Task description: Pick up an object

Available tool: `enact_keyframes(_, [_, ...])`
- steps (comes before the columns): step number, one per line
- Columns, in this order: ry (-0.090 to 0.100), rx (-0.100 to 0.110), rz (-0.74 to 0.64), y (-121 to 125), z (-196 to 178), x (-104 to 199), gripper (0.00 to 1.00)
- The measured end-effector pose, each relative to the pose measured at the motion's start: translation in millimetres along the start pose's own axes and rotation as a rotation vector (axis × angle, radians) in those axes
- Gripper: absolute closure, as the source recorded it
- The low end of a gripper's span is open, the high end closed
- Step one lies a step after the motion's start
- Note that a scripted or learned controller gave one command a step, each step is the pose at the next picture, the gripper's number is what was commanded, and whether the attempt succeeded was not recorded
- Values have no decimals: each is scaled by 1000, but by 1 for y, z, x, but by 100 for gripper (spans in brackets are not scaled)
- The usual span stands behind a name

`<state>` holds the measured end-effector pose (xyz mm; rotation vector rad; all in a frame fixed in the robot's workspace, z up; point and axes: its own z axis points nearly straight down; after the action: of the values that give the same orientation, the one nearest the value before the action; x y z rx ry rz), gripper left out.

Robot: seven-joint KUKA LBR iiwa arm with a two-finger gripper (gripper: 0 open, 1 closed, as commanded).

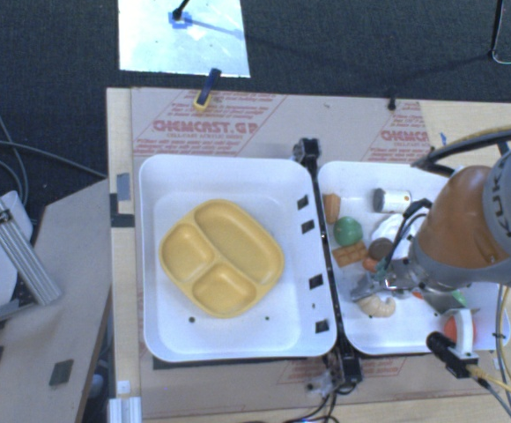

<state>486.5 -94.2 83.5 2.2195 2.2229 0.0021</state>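
Left bin (163, 324): smooth white plastic, slight sheen. Divided yellow tray (221, 256): matt plastic look. Counter (264, 122): pale wood under printed protective paper. Green ball (348, 230): smooth. Arm's orange band (458, 223): glossy.

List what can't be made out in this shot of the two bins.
- Tool: too small and dark in the camera view to tell how its tips stand, or whether it touches the beige object.
- Right bin: the arm covers much of its floor.
- Small items beside the green ball: too small to identify.
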Motion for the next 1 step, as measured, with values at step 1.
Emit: enact_keyframes(1, [-3, -5, 1, 2, -12, -2, 100])
